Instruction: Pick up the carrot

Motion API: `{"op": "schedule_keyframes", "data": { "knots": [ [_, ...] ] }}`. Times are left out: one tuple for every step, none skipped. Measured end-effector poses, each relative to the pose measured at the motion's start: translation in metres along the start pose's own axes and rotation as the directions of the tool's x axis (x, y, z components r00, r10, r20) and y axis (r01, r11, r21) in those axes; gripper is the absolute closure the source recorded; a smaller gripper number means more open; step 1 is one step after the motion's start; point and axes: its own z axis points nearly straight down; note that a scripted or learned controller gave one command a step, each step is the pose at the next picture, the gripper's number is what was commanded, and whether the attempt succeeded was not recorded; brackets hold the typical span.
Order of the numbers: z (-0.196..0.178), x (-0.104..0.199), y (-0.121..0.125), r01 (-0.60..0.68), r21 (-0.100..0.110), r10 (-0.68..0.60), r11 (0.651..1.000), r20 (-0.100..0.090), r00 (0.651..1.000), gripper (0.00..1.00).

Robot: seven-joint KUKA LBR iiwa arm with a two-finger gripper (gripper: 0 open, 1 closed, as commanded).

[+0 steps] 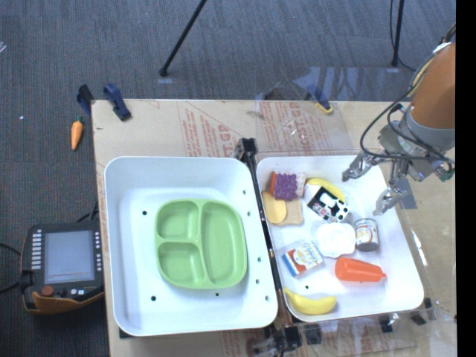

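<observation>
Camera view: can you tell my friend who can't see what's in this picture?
A robot gripper hangs open above the right bin, which holds an orange carrot, two bananas and other toy food. The left bin holds a green divided plate.

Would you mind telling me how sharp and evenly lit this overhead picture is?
Camera view: lighting is even and soft, shadows faint; the orange toy carrot and the green divided plate read clearly; the two-finger gripper is slightly soft; glare on clear tape on the bench.
</observation>
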Motion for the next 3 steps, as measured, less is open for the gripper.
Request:
{"op": "schedule_keyframes", "data": {
  "knots": [
    [-0.022,-0.006,-0.002,0.003,0.016,-0.003,1.000,0.019,1.000,1.00],
    [0.088,0.004,0.043,0.051,0.014,-0.051,0.999,0.010,0.999,1.00],
    [0.093,0.006,0.006,0.501,0.017,-0.501,0.865,0.003,0.865,1.00]
  ]
}}
